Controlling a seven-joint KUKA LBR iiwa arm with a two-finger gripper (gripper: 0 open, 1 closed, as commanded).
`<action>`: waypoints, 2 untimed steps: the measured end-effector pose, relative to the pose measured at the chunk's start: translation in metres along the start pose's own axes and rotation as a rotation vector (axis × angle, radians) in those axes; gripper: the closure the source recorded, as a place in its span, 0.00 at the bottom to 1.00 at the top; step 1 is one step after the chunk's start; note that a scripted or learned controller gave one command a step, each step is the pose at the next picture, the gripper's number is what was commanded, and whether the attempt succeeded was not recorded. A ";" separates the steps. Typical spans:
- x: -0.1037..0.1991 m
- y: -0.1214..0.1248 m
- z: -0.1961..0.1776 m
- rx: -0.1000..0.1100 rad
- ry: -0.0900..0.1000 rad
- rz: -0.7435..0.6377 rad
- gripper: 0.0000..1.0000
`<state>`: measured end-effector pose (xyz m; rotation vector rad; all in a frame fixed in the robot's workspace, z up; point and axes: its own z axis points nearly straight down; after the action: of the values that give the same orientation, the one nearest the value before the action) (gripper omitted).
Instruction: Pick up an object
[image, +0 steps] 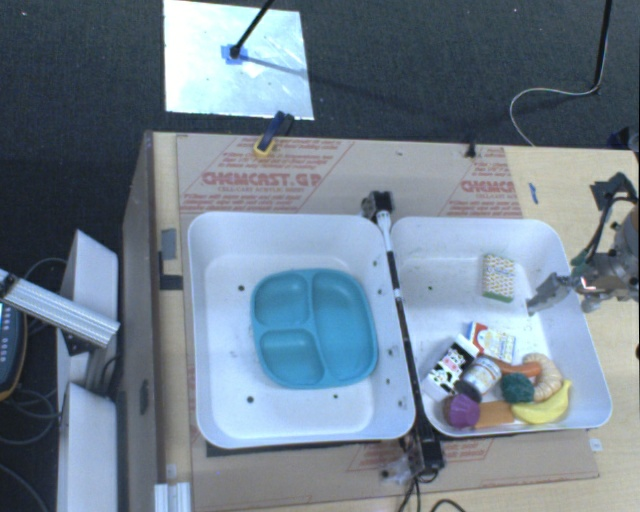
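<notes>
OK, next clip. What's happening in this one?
A robot arm reaches in from the right, its gripper over the right edge of the right bin, with nothing visibly held. That bin's near corner holds a pile of toys: a banana, a purple grape bunch, a small can and a black-and-white carton. A green-patterned sponge lies apart, nearest the gripper. The left bin holds a blue divided plate. No pick has been made.

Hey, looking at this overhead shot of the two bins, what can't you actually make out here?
- Gripper: small and blurred at the camera view's right edge, with the arm cut off there.
- Toy pile around the banana: items overlap, hiding lower ones.
- Small boxes' print: too small to read.
- Bench front edge: cropped by the frame bottom.
</notes>
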<state>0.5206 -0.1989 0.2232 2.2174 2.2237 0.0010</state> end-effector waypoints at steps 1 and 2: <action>-0.007 0.062 0.107 0.003 0.001 -0.001 0.00; 0.050 0.030 0.090 -0.001 0.000 -0.002 0.00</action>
<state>0.5504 -0.1486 0.1335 2.2153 2.2255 0.0024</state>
